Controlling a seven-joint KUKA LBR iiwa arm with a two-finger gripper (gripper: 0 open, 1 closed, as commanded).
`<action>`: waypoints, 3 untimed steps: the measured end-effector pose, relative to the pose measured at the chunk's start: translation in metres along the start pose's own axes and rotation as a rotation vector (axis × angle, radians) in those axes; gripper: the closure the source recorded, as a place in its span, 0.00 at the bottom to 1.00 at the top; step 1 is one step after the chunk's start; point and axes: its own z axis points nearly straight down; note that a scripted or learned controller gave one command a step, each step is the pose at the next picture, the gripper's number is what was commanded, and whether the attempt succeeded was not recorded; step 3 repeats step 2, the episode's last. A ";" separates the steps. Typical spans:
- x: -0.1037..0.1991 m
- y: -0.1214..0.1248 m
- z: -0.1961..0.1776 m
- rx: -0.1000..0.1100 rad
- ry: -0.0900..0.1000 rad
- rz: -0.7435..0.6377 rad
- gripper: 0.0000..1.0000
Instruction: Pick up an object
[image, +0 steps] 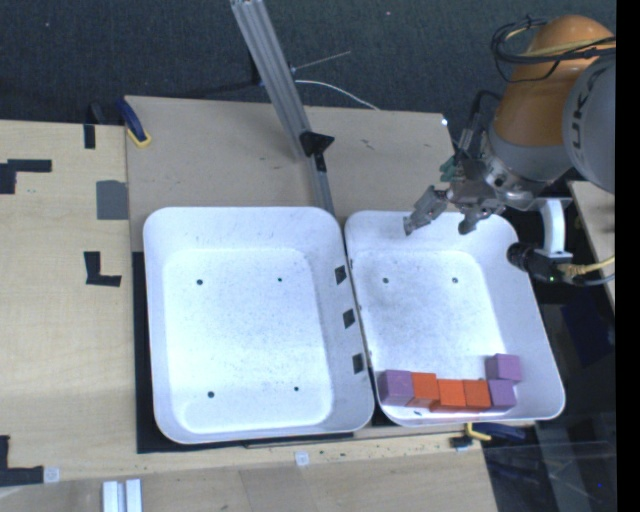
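Gripper hangs over the far edge of the right bin, fingers spread wide apart, nothing between them. One fingertip sits over the bin's far rim toward the left, the other nearer the far right corner. Wrist and grey arm with its orange band come in from the upper right of the view; a black cable loops over the orange section.

Blocks all lie in the right bin, packed along its near wall, well apart from the gripper:
- purple block, leftmost in the row
- orange block, touching the purple one on its right
- second orange block, next along; whether it is one piece or two I cannot tell
- purple block at right end, with another purple block just behind it, toward the bin's middle

Left bin sits beside the right one, their rims overlapping along the shared edge. Three small black clips run down that shared edge.

Metal rail slants in from the top of the view and ends at a black bracket just behind the join of the two bins. Bench top is pale wood with black tape marks at left. A blue and yellow clamp sits at the far left corner of the board under the bins.
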 end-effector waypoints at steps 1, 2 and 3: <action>0.067 0.027 -0.006 0.003 0.000 -0.001 0.00; 0.120 -0.038 0.029 0.012 0.000 0.002 0.00; 0.120 -0.038 0.029 0.012 0.000 0.002 0.00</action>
